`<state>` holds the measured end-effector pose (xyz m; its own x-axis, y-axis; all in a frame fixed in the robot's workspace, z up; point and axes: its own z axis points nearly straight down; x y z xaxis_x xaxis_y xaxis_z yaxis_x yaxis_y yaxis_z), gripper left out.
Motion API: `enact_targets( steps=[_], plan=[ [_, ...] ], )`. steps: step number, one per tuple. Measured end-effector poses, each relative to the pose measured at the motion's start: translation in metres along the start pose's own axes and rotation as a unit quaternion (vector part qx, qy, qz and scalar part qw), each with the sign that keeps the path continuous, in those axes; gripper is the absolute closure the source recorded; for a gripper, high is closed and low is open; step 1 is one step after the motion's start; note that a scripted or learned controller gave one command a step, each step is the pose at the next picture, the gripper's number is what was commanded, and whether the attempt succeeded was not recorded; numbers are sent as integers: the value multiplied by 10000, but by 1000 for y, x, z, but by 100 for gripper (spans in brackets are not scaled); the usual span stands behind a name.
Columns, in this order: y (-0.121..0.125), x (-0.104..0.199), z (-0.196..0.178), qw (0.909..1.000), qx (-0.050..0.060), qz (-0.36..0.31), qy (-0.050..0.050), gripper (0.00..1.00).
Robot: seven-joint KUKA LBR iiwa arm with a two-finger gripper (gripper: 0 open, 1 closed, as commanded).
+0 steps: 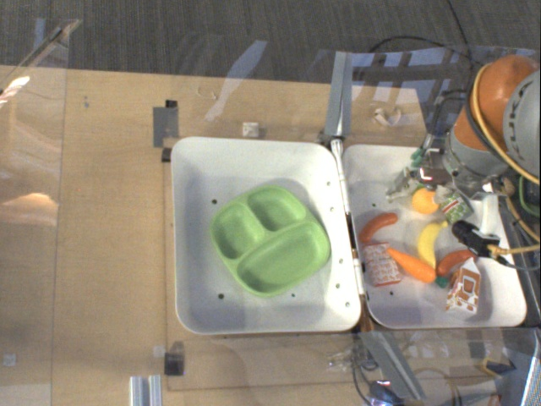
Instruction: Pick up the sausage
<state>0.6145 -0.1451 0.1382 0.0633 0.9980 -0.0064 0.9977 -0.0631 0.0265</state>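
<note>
Looking down on the bench, we see its wooden top carrying two shallow white bins side by side. The left bin holds a green divided plate tilted near its middle, with three compartments. The right bin carries the small things. The grey arm, with its orange band, comes over the right bin's far right corner, and the gripper hangs over the far part of that bin, just above a small yellow-orange fruit. We cannot tell whether its pincer is released or clenched, for the tips are lost among cables and metal.

The sausage, reddish and curved, lies in the right bin near its left edge, about midway along it, apart from the gripper. Just nearer the front edge sits a small red-patterned packet, touching or almost touching an orange carrot. A yellow banana lies towards the bin's middle. Another reddish sausage-like piece lies right of the carrot, and a small brown-and-white carton rests near the front right corner.
</note>
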Motion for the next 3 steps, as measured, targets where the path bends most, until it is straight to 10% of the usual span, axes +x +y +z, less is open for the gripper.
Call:
enact_targets(
  steps=[2, 3],
  plan=[
    [-20, 42, 44, 10000, 10, 3, 30, 0],
    [-17, 42, 31, 10000, -35, -7, 22, 100]
  ],
)
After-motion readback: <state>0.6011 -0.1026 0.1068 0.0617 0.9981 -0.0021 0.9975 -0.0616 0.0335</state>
